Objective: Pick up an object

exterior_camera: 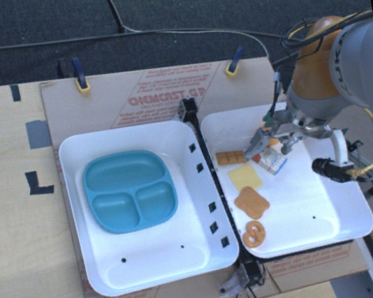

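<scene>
The gripper (269, 146) hangs over the right bin (325, 217), its fingers apart around a small printed packet (272, 161); whether they actually touch it is hard to tell. Just left of it lie a brown wafer (230, 157), a yellow cheese slice (244, 177), a toast-like piece (252, 203) and a pretzel (253, 233). The left bin (148, 261) holds a blue divided plate (130, 191).

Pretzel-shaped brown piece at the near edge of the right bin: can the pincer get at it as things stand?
Probably yes. The pretzel-shaped brown piece lies flat and uncovered in the right white bin, just apart from the round tan slice. The pincer hovers farther back in the same bin, with nothing between them.
</scene>
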{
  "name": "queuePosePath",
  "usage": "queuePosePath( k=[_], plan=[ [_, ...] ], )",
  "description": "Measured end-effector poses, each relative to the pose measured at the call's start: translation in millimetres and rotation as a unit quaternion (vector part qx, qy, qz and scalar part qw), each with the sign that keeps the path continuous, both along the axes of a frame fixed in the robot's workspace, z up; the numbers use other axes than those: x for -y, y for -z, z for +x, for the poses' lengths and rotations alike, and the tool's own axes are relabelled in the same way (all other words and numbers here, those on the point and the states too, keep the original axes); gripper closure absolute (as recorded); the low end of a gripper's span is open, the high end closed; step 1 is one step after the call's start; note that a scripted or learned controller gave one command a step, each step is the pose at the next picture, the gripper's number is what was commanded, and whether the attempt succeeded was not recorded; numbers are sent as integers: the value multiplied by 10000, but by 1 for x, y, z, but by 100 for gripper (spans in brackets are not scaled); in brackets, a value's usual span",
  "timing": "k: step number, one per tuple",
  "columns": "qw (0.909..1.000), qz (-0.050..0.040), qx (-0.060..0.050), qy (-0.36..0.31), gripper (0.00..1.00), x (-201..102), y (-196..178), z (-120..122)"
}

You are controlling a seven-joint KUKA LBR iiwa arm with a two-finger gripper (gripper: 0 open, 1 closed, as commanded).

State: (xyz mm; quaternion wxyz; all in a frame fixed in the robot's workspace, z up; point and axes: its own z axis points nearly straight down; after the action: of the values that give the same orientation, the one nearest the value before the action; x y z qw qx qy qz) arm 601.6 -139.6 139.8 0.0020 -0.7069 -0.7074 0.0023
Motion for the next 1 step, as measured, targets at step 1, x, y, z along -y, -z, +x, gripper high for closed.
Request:
queuePosePath(
  k=[1],
  plan=[
    [10000,-28,45,0,0,2,49,1]
  ],
)
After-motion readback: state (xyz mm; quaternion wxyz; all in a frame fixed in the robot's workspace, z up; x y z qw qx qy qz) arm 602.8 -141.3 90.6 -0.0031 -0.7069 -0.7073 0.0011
